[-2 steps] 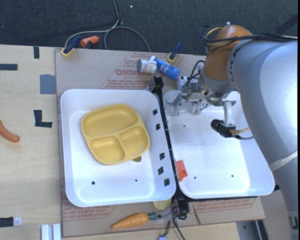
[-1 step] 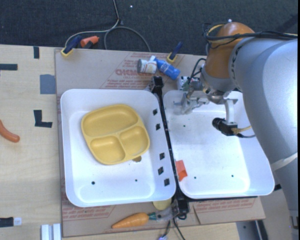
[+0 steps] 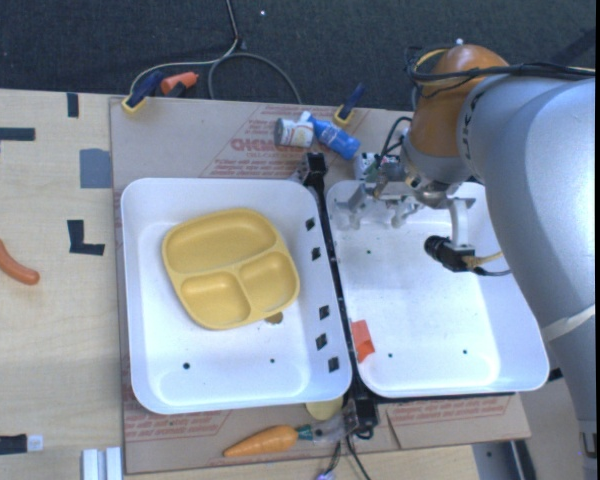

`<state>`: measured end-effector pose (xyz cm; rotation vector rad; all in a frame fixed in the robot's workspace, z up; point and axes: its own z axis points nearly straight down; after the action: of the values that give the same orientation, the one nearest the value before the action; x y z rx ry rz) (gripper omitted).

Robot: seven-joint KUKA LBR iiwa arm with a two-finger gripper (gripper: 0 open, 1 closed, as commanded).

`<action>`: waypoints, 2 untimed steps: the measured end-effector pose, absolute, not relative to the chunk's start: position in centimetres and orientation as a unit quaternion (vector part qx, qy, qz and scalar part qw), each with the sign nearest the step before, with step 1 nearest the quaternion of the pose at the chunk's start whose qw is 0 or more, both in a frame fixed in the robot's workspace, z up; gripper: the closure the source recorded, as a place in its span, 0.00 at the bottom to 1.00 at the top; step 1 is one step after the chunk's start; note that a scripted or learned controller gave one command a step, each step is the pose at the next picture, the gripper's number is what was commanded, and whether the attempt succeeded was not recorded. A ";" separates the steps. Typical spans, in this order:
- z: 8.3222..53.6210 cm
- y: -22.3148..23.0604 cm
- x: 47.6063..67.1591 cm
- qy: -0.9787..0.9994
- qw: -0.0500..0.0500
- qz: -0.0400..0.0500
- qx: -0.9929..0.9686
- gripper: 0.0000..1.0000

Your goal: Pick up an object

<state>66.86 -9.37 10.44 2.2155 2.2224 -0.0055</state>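
Jaws [image 3: 378,206] down low at the far edge of the right bin [image 3: 500,363]; open or clenched, can't tell. Yellow divided plate [image 3: 230,266] lying flat in the left bin [image 3: 145,368], well apart from the jaws. Toy carrot [image 3: 263,441] on the table's near edge.

- Two white bins [image 3: 140,368] are seen.
- One yellow plate [image 3: 230,266] is counted.
- One carrot [image 3: 260,441] is seen.
- One sausage [image 3: 12,261] is seen.
- One gripper [image 3: 380,203] is counted.
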 end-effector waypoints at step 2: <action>9.5 -9.9 66.9 0.708 0.002 -0.001 0.706 1.00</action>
<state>66.88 -9.86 9.55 2.2154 2.2225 -0.0025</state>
